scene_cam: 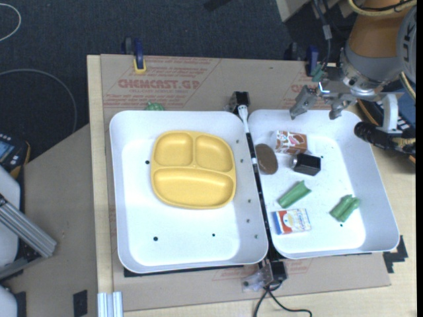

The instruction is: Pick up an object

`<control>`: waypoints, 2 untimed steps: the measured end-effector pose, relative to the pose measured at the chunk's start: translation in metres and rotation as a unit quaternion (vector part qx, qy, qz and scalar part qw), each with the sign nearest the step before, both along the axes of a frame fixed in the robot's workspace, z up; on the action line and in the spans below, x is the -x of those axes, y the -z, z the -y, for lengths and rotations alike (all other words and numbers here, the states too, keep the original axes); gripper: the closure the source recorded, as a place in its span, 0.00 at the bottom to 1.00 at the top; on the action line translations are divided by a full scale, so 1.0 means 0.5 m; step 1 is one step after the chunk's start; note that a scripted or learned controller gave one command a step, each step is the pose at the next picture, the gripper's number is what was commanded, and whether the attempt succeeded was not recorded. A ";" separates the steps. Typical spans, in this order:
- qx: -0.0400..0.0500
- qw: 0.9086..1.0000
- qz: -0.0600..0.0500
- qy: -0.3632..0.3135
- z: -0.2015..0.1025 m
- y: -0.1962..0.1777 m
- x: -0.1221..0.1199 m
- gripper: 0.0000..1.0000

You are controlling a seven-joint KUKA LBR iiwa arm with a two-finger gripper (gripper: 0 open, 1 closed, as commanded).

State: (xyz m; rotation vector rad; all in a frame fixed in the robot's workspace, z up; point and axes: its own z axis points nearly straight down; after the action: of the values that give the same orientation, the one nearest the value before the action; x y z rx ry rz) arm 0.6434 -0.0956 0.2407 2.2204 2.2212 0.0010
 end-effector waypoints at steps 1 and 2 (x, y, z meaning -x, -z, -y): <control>0.000 1.000 0.002 -0.001 -0.001 -0.023 -0.002 1.00; 0.001 1.000 0.001 0.003 0.069 -0.141 0.137 1.00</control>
State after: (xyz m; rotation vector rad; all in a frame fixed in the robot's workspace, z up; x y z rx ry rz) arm 0.5747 -0.1302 0.3113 2.2249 2.2128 0.0014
